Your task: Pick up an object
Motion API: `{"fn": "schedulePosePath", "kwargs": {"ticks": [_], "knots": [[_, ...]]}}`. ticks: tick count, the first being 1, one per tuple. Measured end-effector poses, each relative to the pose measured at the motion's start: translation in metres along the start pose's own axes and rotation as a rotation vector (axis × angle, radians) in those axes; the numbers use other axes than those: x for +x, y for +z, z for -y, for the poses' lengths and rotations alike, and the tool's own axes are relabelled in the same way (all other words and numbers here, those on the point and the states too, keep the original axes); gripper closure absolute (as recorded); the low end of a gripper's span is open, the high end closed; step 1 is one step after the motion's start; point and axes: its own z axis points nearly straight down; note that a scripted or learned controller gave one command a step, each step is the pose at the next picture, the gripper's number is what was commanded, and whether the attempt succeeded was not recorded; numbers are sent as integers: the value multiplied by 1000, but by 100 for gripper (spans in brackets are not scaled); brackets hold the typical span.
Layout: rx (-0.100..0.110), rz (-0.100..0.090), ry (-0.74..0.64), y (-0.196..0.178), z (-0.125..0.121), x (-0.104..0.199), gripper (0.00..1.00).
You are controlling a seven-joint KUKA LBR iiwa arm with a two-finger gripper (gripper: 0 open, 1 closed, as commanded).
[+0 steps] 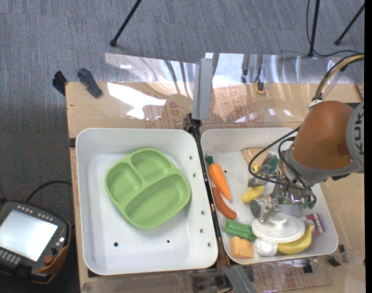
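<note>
Two white bins sat side by side in the middle of the frame. The left bin [88, 163] held a green plate [148, 187] with three parts, lying flat near the bin's middle. The right bin [231, 140] was full of toy food. An orange carrot [219, 180] lay along its left side, and a red-brown sausage [223, 204] lay just below the carrot. Under that was a green pea pod [239, 229], and a yellow cheese wedge [242, 248] sat at the bin's lower left. A small yellow banana [253, 193] lay near the middle of the bin. A bigger banana [297, 242] curved along the lower right, beside a round white lid [278, 229] and a small white egg [265, 247]. A dark red block [316, 223] was by the right wall. The arm [325, 140] came in from the right side of the frame, with its orange part over the right bin. The gripper [272, 201] pointed down near the middle of that bin, just above the white lid and next to the small banana. I could not tell how its claw stood, as wires and metal parts crowded around it. A screen box [27, 240] lay on the floor at the lower left.
</note>
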Motion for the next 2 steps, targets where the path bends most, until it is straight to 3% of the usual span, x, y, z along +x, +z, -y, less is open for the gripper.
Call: {"fn": "schedulePosePath", "kwargs": {"ticks": [2], "knots": [[1, 0, -5, 1, -4, 0, 0]]}}
